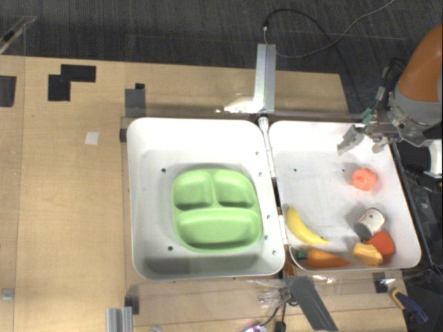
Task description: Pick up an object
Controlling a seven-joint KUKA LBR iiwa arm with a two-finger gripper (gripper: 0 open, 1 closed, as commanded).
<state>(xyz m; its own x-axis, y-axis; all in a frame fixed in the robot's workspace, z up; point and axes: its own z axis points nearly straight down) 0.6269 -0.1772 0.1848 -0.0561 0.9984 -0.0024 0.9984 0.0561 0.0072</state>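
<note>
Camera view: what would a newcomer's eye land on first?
The green divided tray sitting alone in the left bin. Next, the bright cluster in the right bin: pink ball, yellow banana, carrot. The hand is above that bin's far right corner.

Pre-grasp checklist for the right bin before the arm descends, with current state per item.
1. Gripper over the right bin: ok, near its far right corner.
2. Gripper carrying nothing: ok, nothing visible between its fingers.
3. Isolated target available: ok, pink-orange ball lies alone, nearest the gripper.
4. Other items separable: not ok, banana, carrot and the white-and-grey cylinder crowd the near edge.
5. Gripper aligned over the ball: not ok, it sits farther back.
6. Green tray out of the way: ok, in the left bin.
</note>
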